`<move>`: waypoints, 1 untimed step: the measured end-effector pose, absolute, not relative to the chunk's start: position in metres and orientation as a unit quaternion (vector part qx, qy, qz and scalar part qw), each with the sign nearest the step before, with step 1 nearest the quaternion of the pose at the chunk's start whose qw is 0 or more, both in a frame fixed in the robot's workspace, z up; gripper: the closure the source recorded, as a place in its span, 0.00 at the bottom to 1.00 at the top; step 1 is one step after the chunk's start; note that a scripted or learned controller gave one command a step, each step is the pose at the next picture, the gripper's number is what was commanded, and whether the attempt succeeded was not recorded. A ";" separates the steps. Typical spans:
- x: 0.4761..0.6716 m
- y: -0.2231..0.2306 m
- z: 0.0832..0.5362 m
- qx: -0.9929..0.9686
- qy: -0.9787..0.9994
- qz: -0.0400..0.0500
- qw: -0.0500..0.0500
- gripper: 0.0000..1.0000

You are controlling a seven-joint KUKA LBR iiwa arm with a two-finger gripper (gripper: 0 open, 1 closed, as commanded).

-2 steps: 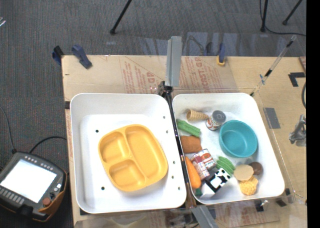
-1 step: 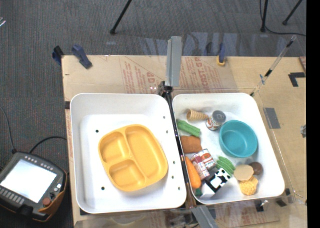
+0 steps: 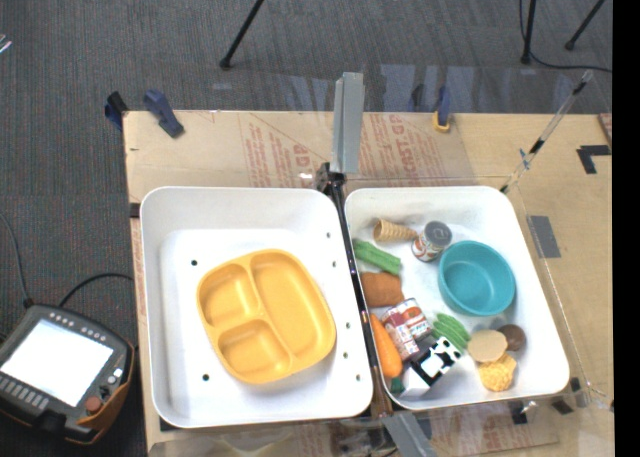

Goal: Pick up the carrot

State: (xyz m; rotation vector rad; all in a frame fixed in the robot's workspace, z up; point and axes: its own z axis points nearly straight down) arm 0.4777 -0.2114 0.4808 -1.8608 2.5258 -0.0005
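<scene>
The carrot (image 3: 385, 346) is orange and lies lengthwise along the left wall of the right bin (image 3: 520, 220), near its front corner. A red-labelled can (image 3: 406, 327) lies right beside it, and a brown potato-like piece (image 3: 381, 290) sits just behind it.
The left bin (image 3: 165, 210) holds a yellow divided plate (image 3: 265, 315). The right bin also holds a teal bowl (image 3: 477, 278), an ice-cream cone (image 3: 394, 231), a small tin (image 3: 432, 241), green pods (image 3: 377, 256), a black-and-white box (image 3: 437, 359), and round cookies (image 3: 493, 347). A grey post (image 3: 347, 130) stands behind the bins.
</scene>
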 end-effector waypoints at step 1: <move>0.478 -0.209 0.360 -0.693 0.721 0.004 0.001 1.00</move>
